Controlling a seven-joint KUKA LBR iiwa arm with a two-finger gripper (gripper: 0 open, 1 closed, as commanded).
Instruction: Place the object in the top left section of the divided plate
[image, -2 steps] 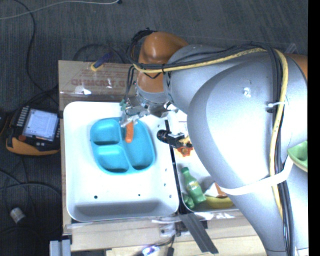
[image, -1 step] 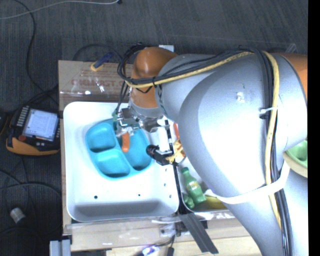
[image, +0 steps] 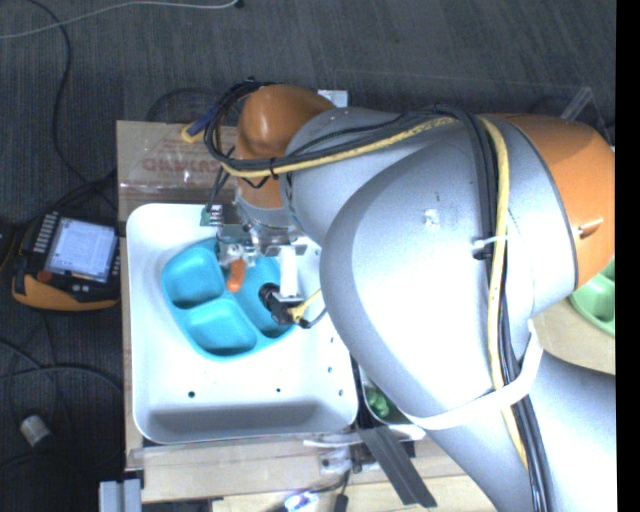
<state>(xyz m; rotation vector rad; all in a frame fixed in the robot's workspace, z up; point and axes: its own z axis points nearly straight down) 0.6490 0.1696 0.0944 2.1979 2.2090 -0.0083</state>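
Looming over the right bin, the grey arm (image: 450, 270) hides most of it, while the left white bin (image: 240, 410) holds the blue divided plate (image: 215, 300). Above the plate's upper right edge hangs the gripper (image: 258, 250), and a small orange object (image: 236, 275) — carrot-like, probably a light, stiff plastic toy — sits just under it, near the plate's centre ridge. Whether it is pinched I cannot tell — grasping across its narrow middle seems safest.

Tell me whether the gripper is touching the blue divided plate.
Cannot tell. In the camera view the gripper overlaps the blue divided plate from above, beside a small orange object, but the slanted view shows neither contact nor gap.
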